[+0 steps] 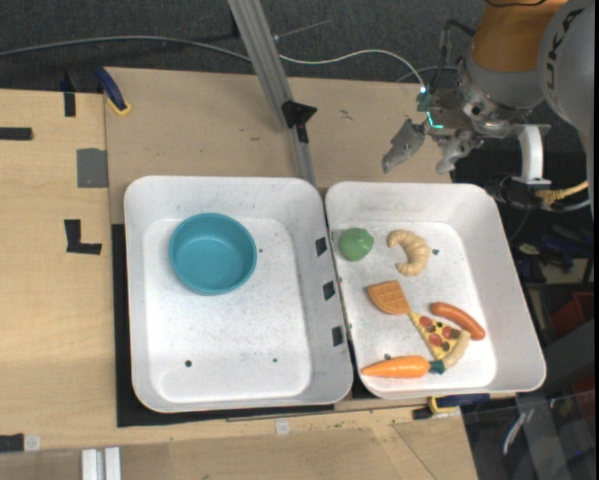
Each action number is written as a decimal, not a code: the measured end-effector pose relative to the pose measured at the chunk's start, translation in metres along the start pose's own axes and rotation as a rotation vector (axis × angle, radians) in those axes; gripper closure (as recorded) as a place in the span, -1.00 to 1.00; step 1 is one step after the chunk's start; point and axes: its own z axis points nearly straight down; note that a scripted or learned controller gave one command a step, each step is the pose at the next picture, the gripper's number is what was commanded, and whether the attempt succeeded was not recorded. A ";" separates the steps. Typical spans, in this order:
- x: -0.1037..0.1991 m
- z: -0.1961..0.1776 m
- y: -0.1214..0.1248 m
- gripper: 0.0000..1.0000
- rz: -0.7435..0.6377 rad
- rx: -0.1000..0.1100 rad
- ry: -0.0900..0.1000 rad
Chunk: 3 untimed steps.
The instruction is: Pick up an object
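The right bin (pixel 499 258) holds a green round piece (pixel 355 244), a tan croissant (pixel 411 251), an orange spatula-shaped toy (pixel 388 297), a pizza slice (pixel 438 337), a red sausage (pixel 457 319) and an orange carrot (pixel 395 368). My gripper (pixel 426 152) hangs above the bench just beyond the right bin's far rim, fingers spread apart with nothing between them. It is well clear of all the toys.
A blue bowl (pixel 213 253) sits in the left bin (pixel 144 298). A grey metal pole (pixel 267 63) slants up from between the bins' far ends. Cables run across the dark floor behind the bench.
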 end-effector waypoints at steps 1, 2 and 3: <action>0.000 0.000 0.000 -1.00 0.000 0.000 0.000; -0.005 0.046 -0.004 -1.00 0.001 0.004 -0.001; -0.008 0.093 -0.012 -1.00 0.001 0.005 -0.001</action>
